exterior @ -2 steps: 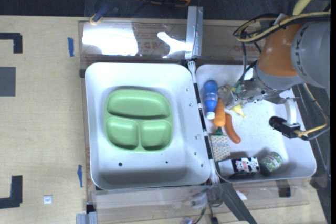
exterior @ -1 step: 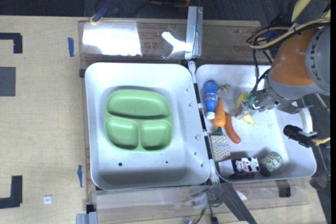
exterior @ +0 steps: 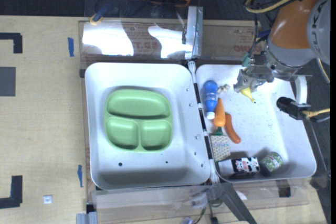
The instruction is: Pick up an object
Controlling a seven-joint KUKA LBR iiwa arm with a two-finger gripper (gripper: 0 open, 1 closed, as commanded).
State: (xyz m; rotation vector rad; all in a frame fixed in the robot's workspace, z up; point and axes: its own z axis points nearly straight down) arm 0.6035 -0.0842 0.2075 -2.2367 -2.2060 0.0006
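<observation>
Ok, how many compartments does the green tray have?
3 on the green tray in the left bin: one long across the far side, two smaller side by side nearer the camera.

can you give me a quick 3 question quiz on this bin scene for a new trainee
1. Multiple choice: which bin holds the green divided tray? A) left bin B) right bin C) neither
2. True or false: the blue bottle lies against the right bin's left wall, just above the orange carrot.
3. Fill in: the gripper hovers over the ______ part of the right bin, with something yellow at its tip.

Key
1. A, the left bin.
2. True.
3. Upper (far). Whether the yellow thing is actually held cannot be told from this view.
</observation>
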